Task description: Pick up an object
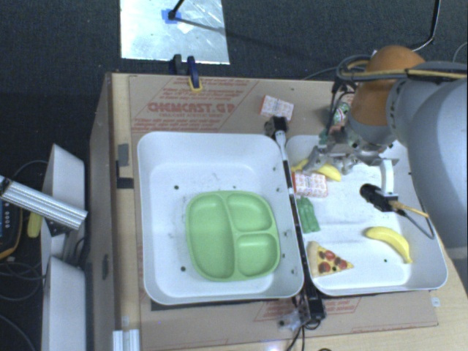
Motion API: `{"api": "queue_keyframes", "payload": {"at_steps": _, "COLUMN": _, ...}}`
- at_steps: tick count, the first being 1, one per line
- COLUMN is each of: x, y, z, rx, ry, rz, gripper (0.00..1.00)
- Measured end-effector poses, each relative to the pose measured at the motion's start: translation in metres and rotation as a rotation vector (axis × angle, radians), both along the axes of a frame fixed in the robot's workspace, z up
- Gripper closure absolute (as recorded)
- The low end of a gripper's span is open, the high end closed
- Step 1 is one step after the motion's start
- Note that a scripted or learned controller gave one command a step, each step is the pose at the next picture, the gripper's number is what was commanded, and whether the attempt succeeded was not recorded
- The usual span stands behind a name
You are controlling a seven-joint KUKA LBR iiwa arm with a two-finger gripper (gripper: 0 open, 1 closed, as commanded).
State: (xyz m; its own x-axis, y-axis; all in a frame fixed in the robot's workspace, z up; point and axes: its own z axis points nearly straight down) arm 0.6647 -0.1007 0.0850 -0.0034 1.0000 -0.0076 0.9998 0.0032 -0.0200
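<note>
My gripper (pixel 335 158) hangs low over the far left corner of the right bin (pixel 424 269). Just under it lies a small yellow piece (pixel 330 172), partly covered by the gripper. Next to that piece sits a red-and-white packet (pixel 311 184), and a green packet (pixel 306 214) lies beside the bin's left wall. A pizza slice (pixel 327 259) rests near the front left corner. A yellow banana (pixel 390 240) lies toward the front right. Whether the gripper touches the yellow piece I cannot tell.
The left bin (pixel 157 269) holds a green divided plate (pixel 232 234). A small printed card (pixel 277 107) lies on the cardboard behind the bins. The grey arm (pixel 431 123) reaches in over the right bin's far right side.
</note>
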Motion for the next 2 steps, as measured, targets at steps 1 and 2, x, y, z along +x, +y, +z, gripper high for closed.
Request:
{"api": "queue_keyframes", "payload": {"at_steps": 1, "x": 0.0001, "y": 0.0018, "z": 0.0, "rx": 0.0, "ry": 0.0, "rz": 0.0, "gripper": 0.0}}
{"api": "queue_keyframes", "payload": {"at_steps": 2, "x": 0.0002, "y": 0.0024, "z": -0.0001, "rx": 0.001, "ry": -0.001, "rz": 0.0, "gripper": 0.0}}
